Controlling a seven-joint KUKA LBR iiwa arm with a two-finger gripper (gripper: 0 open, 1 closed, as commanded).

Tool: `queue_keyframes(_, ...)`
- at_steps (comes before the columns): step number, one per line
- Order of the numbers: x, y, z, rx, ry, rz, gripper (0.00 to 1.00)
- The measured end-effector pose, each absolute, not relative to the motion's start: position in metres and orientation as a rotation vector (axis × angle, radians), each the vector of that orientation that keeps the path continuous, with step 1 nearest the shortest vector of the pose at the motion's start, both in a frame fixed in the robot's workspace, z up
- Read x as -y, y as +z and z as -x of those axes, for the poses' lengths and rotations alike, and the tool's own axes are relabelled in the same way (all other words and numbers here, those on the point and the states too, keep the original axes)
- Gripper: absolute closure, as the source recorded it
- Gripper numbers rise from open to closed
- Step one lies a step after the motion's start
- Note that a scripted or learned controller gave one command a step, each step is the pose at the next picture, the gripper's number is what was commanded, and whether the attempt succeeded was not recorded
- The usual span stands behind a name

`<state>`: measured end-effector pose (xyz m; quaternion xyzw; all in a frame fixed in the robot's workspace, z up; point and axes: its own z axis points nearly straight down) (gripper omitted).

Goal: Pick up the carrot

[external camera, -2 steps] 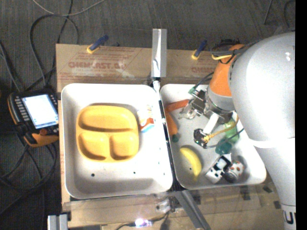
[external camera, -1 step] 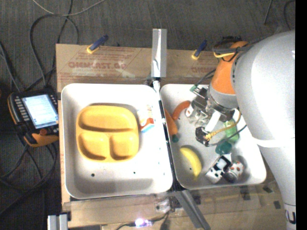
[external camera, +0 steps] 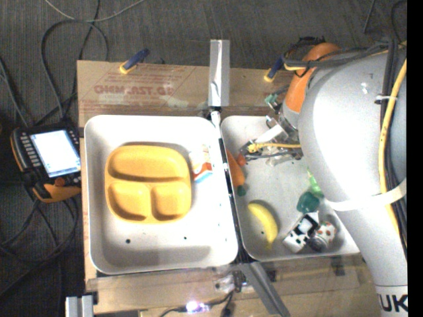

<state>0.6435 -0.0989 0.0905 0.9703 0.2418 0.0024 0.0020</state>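
Where the arm [external camera: 350, 131] reaches in from the right, I see its pincer [external camera: 255, 148] over the far part of the right bin [external camera: 279, 185], and I cannot tell whether it is wide or narrow. The carrot [external camera: 234, 169] lies in that bin along its left wall, just left of the pincer. It is a short, smooth orange taper with a green stub at its near end.

Nearer in the same bin lies a yellow banana [external camera: 263, 220], curved and glossy. To its right are a green toy [external camera: 308, 201], a black-and-white thing [external camera: 299, 234] and a rounded white piece with red spots [external camera: 325, 232], grouped toward the near right corner.

I see a yellow tray [external camera: 149, 180] in the left bin [external camera: 165, 243]. It looks like matt plastic with rounded corners, moulded into three compartments: one wide at the far side, two smaller ones nearer. Just right of the tray lies a small white packet with red and blue marks [external camera: 202, 164]. Both bins are shallow, white and smooth-walled.
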Motion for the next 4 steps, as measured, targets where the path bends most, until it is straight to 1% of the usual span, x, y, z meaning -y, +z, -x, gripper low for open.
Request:
queue_keyframes(1,0.106,0.091,-0.607,-0.323,0.020,-3.122,1.00)
queue_keyframes(2,0.099,0.092,-0.578,-0.343,0.021,-3.115,1.00)
queue_keyframes(3,0.096,0.091,-0.611,-0.590,0.008,-3.079,1.00)
queue_keyframes(4,0.096,0.099,-0.610,-0.592,0.001,-3.078,1.00)
